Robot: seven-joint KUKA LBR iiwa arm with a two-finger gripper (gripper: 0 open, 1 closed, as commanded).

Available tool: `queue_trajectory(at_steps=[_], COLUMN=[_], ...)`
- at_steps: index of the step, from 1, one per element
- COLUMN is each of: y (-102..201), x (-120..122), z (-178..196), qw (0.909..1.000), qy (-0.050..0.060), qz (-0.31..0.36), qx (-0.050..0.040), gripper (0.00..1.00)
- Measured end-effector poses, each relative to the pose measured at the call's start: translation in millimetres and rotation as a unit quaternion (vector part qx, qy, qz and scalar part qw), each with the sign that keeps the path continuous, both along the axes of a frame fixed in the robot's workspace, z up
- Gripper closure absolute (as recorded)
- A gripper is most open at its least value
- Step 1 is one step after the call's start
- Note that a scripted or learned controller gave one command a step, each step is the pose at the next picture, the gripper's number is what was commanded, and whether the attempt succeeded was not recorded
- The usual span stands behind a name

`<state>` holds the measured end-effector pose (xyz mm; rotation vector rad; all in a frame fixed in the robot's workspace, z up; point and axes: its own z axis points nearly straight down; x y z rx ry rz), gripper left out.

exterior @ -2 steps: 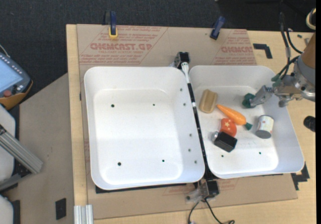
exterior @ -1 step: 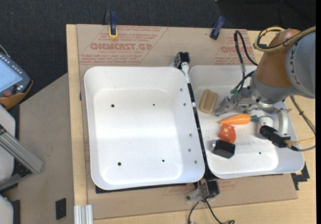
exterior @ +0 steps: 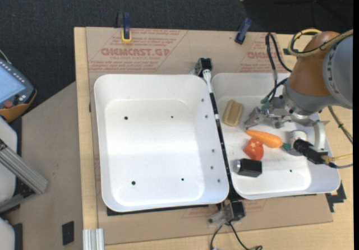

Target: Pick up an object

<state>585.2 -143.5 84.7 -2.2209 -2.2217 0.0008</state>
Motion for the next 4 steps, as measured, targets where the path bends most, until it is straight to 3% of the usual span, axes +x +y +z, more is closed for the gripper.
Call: queue_trajectory(at_steps=[1, 2, 3, 4], y=[31.7, 29.9, 94.8, 148.7], x=[-63.6, -60.3, -34.7, -81.6], z=[-0.4, 10.0, 105.9, 99.6], qw=[1.0000, 1.0000, 1.0000, 1.0000], qy=[0.004, 0.000, -0.006, 0.003], qz=[-0.001, -0.001, 0.004, 0.003], qx=[0.0020, -0.0001, 0.0005, 0.0018], gripper=[0.00, 1.00, 1.00, 1.00])
